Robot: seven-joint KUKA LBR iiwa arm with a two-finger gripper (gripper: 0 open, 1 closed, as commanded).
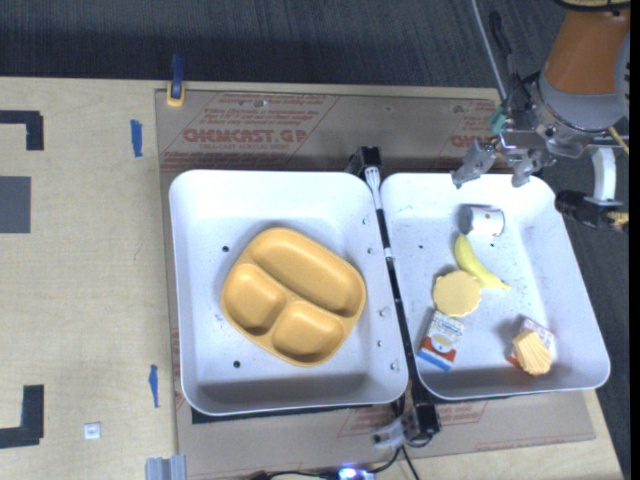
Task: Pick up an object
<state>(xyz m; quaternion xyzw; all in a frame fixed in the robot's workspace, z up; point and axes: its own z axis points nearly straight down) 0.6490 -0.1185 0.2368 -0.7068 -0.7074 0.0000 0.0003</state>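
My gripper (495, 171) hangs over the far edge of the right bin (580, 298), its two fingers spread apart with nothing between them. Just below it in the bin lies a small grey-white cylinder (482, 220). A yellow banana (476, 264) lies nearer the bin's middle, touching a round yellow disc (457, 293). A small red, white and blue carton (440, 340) rests at the near left of the bin. An orange and white wrapped piece (533, 348) sits at the near right.
The left bin (200, 208) holds a large yellow three-compartment tray (291, 294). A black divider (385, 248) runs between the bins. Cardboard (300, 128) lies under both bins. A cable (485, 28) slants down to the wrist.
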